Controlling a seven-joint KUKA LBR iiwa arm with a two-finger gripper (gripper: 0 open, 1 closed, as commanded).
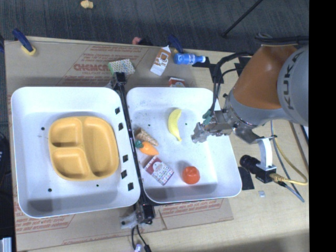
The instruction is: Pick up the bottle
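- The blue bottle (189, 59) is lying on its side on the bench, outside both bins, just past the far rim of the right bin (226, 180), at about twelve o'clock from that bin's middle.
- The gripper (201, 134) is hanging over the right bin's three o'clock side, well apart from the bottle, which is sitting at roughly twelve o'clock from it.
- From where I'm standing I cannot tell how wide the tool is set; nothing is showing between its tips.
- A yellow banana (174, 124) is lying just beside the gripper, at its nine o'clock.
- A red round object (190, 175) is resting at about six o'clock from the gripper, near the bin's close rim.
- A carrot (147, 147) and a small cone-shaped item (147, 137) are lying side by side against the bin's nine o'clock wall, with a red-and-white packet (158, 170) at their five o'clock.
- The left bin (21, 104) is holding a yellow divided tray (84, 147).
- A small carton (160, 61) is sitting on the bench at nine o'clock from the bottle.
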